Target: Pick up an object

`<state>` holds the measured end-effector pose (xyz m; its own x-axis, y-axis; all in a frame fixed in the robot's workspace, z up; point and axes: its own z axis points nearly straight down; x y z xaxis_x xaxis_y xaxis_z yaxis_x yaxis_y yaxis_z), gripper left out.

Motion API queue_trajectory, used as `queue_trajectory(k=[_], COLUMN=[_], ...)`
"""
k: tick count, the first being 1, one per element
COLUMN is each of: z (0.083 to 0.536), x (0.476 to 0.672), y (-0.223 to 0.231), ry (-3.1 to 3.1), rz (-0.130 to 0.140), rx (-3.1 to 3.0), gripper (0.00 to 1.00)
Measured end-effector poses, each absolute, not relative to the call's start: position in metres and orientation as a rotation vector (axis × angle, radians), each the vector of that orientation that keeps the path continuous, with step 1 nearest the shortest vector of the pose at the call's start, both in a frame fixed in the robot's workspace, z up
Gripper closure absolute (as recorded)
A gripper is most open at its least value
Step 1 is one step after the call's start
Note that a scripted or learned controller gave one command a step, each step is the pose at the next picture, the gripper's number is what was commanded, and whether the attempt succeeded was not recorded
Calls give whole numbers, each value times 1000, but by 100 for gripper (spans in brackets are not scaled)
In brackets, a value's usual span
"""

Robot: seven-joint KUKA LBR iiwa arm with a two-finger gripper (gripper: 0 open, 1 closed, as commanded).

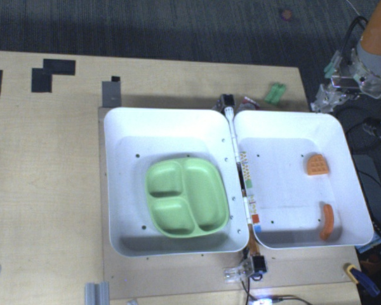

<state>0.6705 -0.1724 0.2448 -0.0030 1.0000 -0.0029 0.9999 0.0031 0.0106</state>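
On my feed, the left bin (124,170) holds a green tray (187,196) with three compartments, lying flat near the bin's middle. A divider strip (241,170) with small colored marks runs between the two bins. In the right bin (286,132) I see two things I could go for: an orange waffle (317,164) toward the far right side, and below it an orange sausage (327,221) lying lengthwise against the right wall, near the front corner. The two sit apart from each other. Beyond the bins, on the bench (44,170), a small green piece (275,93) lies just past the right bin's back edge. My gripper (330,94) hangs at the upper right, outside the right bin's back corner, above and well apart from the waffle and farther from the sausage. It touches nothing in the bins, and I cannot tell how it is set.
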Motion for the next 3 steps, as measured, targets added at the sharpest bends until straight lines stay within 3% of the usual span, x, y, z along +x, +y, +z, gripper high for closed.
queue_trajectory(k=[1,2,3], z=[242,86,98], x=[670,670,672], y=[-171,-164,-163], ry=[2223,2224,2225], rz=[4,6,10], rx=[2213,2212,2205], gripper=[0,0,100])
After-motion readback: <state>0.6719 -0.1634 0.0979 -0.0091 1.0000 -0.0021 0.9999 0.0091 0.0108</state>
